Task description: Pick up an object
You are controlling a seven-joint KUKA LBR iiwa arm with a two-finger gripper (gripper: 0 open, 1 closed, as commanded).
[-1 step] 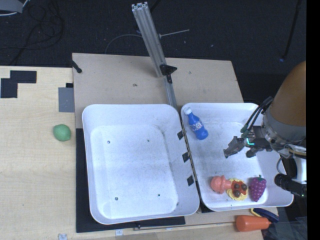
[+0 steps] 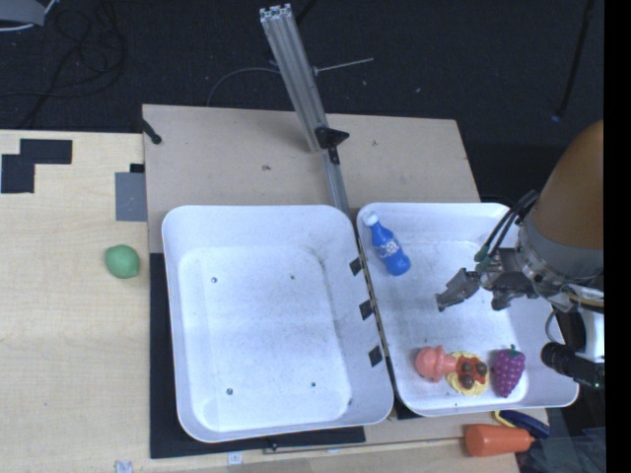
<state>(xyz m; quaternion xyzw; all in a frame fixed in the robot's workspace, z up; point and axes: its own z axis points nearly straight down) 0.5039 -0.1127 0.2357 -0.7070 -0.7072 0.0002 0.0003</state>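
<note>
1. Four toys sat in the right bin (image 2: 434,215): a blue bottle (image 2: 387,247) up near the divider, plus a pink toy (image 2: 431,363), a yellow-and-red piece (image 2: 470,373) and purple grapes (image 2: 508,370) bunched along the near wall, probably just where they got dumped.
2. The gripper (image 2: 480,291) hung over the bare middle of that bin, fingers spread wide with nothing between them, apart from every toy. My guess is it was lining up a grab.
3. The left bin (image 2: 177,227) had no toys in it, and a green ball (image 2: 122,261) lay out on the bench.
4. Hard to tell how high the fingers were, and an orange thing (image 2: 498,439) at the front edge was partly cut off.
</note>
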